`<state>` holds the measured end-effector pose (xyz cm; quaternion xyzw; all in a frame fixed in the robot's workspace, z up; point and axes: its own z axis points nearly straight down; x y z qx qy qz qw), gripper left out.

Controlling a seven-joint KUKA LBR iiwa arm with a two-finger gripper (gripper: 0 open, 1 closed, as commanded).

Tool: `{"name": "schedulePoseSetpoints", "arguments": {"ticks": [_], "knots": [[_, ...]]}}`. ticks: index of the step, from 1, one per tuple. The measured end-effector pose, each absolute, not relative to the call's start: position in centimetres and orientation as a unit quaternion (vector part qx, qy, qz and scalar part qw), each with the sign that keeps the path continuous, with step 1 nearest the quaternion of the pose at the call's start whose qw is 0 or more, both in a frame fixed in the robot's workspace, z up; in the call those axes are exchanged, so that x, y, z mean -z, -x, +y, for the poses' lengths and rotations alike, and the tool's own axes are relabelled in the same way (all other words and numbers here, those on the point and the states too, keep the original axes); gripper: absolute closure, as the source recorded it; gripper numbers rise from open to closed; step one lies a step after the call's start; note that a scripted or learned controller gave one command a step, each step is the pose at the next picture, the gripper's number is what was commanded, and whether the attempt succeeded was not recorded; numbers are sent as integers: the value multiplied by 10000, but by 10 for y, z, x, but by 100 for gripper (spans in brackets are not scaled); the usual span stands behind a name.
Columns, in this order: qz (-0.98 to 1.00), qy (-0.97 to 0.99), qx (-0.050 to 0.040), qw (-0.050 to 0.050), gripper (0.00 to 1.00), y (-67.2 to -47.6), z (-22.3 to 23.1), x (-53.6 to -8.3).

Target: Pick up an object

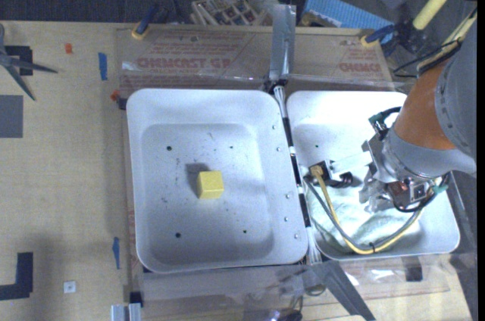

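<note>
One yellow block (pixel 211 184) in the left bin (pixel 151 115) — pincer (pixel 379 200) state unclear, over the right bin (pixel 333 115).

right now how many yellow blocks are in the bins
1. The small yellow cube-shaped block lies near the middle of the left shallow white bin. The grey arm covers part of the right shallow white bin, so more could be hidden.

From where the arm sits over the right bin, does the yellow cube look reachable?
Probably yes. The yellow cube lies alone on the left bin floor, away from its walls, nothing over it. The arm would only have to cross the low divider.
</note>
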<state>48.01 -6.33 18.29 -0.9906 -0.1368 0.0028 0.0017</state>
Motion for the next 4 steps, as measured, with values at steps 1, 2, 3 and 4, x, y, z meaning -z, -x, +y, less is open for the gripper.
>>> {"name": "schedulePoseSetpoints", "arguments": {"ticks": [1, 2, 3, 4], "knots": [[-1030, 9947, -18, 4, 100, -547, -89, -193], [-1029, 9947, -28, 18, 100, -525, -103, -132], [-1014, 9948, -16, 6, 100, -563, -91, -127], [-1093, 9940, -31, 21, 100, -545, -96, -109]]}}
